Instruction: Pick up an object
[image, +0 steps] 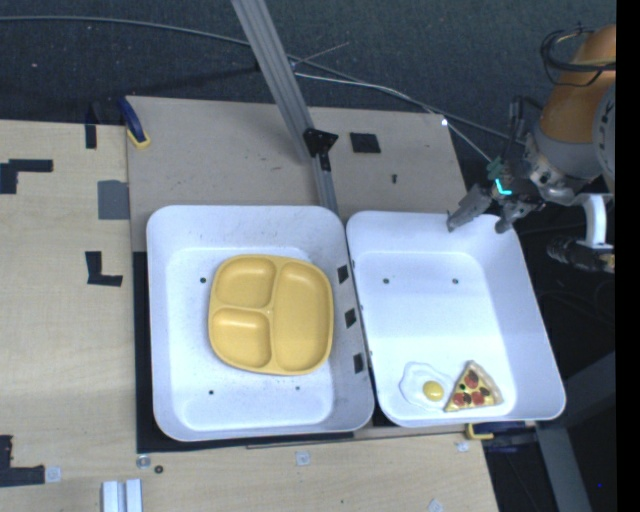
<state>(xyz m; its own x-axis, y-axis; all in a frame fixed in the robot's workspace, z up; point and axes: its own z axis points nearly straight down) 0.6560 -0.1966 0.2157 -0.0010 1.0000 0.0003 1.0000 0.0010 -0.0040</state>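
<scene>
A toy pizza slice (473, 388) lies in the near right corner of the right bin (500, 300). A toy fried egg (424, 386) sits just left of it, touching or nearly so. A yellow divided plate (270, 313) rests in the middle of the left bin (180, 300). My gripper (478, 218) hangs over the far right rim of the right bin, well away from the toys. Its two dark fingers are spread apart, open, with nothing between them.
A slanted metal post (290, 90) rises from behind the gap between the bins. Cables run across the dark floor at the back. Black tape marks dot the wooden bench (60, 250) on the left. A blue and yellow clamp (133, 122) sits at the bench's far corner.
</scene>
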